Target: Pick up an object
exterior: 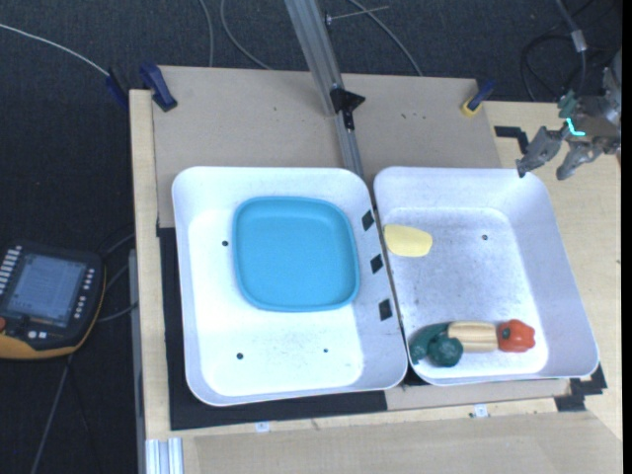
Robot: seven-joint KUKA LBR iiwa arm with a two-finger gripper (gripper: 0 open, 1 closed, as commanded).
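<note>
The right bin [538, 225] holds a yellow lemon-shaped piece [407, 240] near its left wall. Along the bin's front edge lie a dark green vegetable [437, 348], a tan bread-like roll [473, 337] and a red tomato-like piece [515, 336], all touching in a row. My gripper [553, 160] hangs at the far right, above and outside the right bin's back right corner. Its two fingers are spread apart with nothing between them.
A blue square plate [295, 253] lies in the left bin [202, 304]. A metal pole [316, 38] slants up from between the bins at the back. Blue and yellow clamps [156, 85] hold the board's back corners. A handheld pendant [44, 299] lies on the floor at the left.
</note>
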